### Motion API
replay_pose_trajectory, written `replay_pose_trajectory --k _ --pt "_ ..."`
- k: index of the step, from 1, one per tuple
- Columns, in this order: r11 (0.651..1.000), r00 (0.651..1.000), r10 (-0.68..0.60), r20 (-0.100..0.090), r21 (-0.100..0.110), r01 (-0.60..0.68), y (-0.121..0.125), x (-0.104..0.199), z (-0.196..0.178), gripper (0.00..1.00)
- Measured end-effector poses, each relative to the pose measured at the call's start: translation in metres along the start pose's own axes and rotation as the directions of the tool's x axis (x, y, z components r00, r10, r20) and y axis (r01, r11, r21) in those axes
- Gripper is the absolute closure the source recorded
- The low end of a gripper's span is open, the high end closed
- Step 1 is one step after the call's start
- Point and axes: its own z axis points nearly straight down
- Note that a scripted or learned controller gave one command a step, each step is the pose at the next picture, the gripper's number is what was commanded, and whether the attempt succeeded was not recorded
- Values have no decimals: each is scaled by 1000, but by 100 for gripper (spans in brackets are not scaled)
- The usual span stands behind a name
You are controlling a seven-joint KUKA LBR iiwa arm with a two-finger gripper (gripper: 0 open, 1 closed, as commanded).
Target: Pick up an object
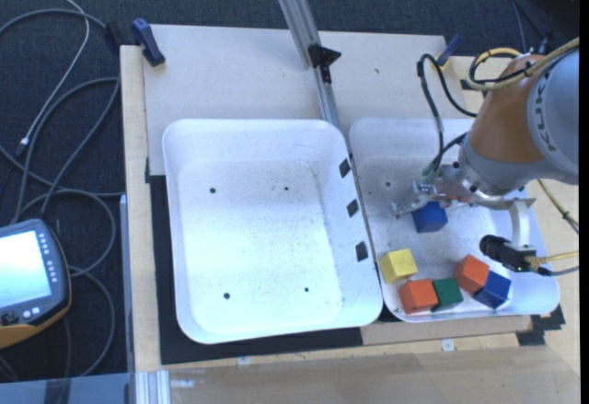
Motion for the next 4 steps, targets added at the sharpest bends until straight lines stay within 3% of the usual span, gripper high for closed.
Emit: replay_pose_trajectory --k 1,2,3,4 --pt "1000 1000 3 2 -5 -3 1 -3 -11 100" --pt "1000 1000 1 4 -13 -1 -34 42 -180 100" --pt "1000 1000 -3 1 -1 3 -27 104 -165 100" --pt "1000 1000 3 4 -3 -3 -28 100 -166 0"
